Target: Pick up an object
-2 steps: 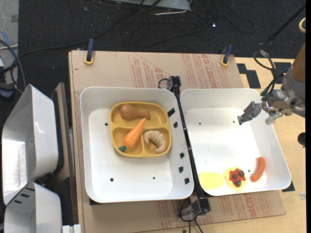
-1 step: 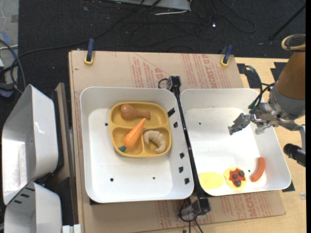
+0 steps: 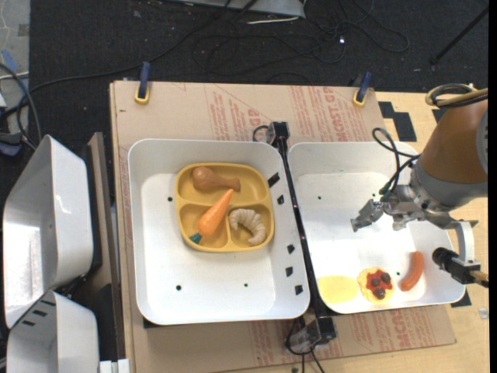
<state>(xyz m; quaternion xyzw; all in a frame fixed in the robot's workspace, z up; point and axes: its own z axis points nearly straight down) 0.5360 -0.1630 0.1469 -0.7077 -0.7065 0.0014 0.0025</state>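
Observation:
My gripper [image 3: 382, 219] hangs over the middle of the right bin [image 3: 334, 162], open, with nothing between its fingers. Below it, along the bin's front edge, lie a flat yellow piece [image 3: 336, 288], a small round yellow tart with red topping [image 3: 377, 283] and an orange-red sausage [image 3: 411, 271]. The sausage is nearest, just down and to the right of the gripper. The left bin [image 3: 155, 278] bears a yellow divided plate [image 3: 185, 183] holding a brown drumstick [image 3: 214, 179], an orange carrot [image 3: 215, 214] and a pale curled shrimp [image 3: 248, 224].
The arm's grey wrist and orange band [image 3: 460, 142] cover the right bin's right side. A black divider [image 3: 293, 216] runs between the bins. Cables lie on the dark floor behind the bench, and white containers [image 3: 46, 216] stand at the far left.

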